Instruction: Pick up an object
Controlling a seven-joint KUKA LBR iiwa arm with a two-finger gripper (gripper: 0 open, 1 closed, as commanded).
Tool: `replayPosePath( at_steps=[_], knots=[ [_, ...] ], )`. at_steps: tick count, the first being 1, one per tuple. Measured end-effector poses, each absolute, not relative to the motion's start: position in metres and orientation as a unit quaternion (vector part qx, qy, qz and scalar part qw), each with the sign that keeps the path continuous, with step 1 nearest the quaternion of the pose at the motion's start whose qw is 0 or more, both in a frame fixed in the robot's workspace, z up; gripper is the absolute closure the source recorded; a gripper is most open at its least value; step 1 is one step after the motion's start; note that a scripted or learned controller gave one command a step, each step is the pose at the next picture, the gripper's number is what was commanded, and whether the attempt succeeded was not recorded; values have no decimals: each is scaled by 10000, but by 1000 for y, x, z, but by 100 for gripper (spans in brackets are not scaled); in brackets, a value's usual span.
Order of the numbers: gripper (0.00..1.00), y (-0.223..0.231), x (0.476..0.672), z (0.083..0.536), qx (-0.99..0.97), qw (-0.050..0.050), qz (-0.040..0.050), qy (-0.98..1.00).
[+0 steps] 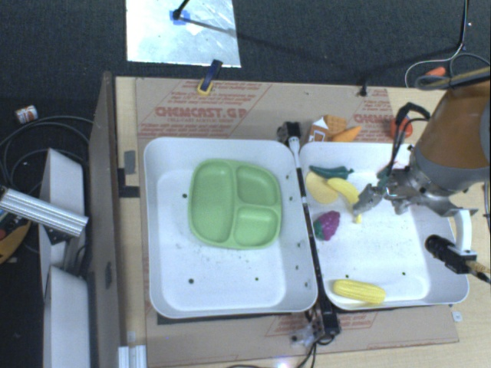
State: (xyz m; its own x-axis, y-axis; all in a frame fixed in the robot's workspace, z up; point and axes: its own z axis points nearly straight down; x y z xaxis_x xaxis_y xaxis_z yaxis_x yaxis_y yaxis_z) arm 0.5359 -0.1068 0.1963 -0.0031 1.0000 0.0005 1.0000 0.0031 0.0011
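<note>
The right bin (399, 282) holds several toy foods. A yellow lemon-like piece (321, 189) and a yellow banana (343, 189) lie at its back left, with a green vegetable (331, 172) just behind them. A purple grape bunch (327, 225) lies by the left wall, and a yellow corn cob (357, 290) lies at the front rim. My gripper (367, 200) hangs low over the bin's middle, just right of the banana's near end. A small yellow bit (357, 218) shows right below it. Nothing is visibly held.
The left bin (169, 282) holds a green divided plate (234, 204). An orange carrot-like toy (347, 134) and an orange-and-white piece (322, 129) lie on the cardboard behind the right bin. A black divider bar (305, 213) runs between the bins.
</note>
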Motion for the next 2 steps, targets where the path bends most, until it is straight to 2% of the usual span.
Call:
replayPosePath(
  at_steps=[1, 2],
  knots=[
    [0, -88, 569, 82, 7052, 30, 23, 7090],
    [0, -89, 553, 84, 7067, -6, -5, 7075]
  ],
)
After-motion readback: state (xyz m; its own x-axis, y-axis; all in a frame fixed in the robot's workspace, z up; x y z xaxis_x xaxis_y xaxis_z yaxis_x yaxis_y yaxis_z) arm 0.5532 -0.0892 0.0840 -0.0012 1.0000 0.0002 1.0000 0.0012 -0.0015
